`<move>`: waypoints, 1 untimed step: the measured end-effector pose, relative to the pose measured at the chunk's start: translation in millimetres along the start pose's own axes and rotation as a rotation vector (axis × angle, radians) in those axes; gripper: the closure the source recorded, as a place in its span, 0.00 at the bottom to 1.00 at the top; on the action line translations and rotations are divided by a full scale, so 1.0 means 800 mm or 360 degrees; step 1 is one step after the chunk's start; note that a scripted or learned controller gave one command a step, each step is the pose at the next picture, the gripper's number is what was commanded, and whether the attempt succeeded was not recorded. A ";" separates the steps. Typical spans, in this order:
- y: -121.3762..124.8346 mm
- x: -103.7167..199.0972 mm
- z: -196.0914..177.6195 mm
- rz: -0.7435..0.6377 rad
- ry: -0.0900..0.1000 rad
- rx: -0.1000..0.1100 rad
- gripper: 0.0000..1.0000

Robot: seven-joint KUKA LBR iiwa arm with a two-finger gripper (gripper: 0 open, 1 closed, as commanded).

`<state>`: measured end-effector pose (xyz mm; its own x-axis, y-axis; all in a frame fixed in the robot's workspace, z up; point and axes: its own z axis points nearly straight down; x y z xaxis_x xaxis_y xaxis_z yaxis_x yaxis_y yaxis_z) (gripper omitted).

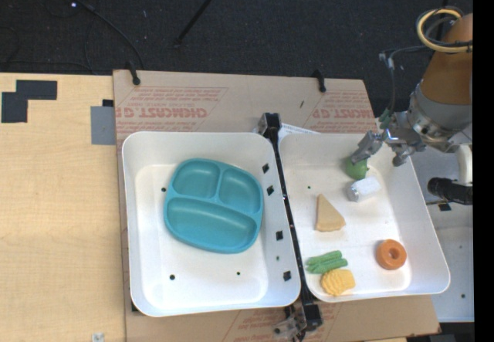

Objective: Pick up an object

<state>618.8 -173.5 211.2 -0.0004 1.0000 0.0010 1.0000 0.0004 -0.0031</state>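
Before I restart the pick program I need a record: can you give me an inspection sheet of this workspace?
Surface: two white bins, left bin and right bin, side by side on cardboard.
Job's things: in the right bin, a green piece, grey piece, cheese wedge, orange ring, green beans, yellow corn.
Clutter: teal divided plate in the left bin.
Gripper: gripper over the right bin's far end, one finger by the green piece; no grasp visible.
Cables: dark cables on the floor behind.
Surroundings: wooden bench to the left.
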 end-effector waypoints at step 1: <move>-0.005 -0.005 0.056 0.0001 0.0000 0.0006 0.00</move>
<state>614.4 -177.6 166.2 0.0001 1.0000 0.0009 1.0000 -0.0001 -0.0071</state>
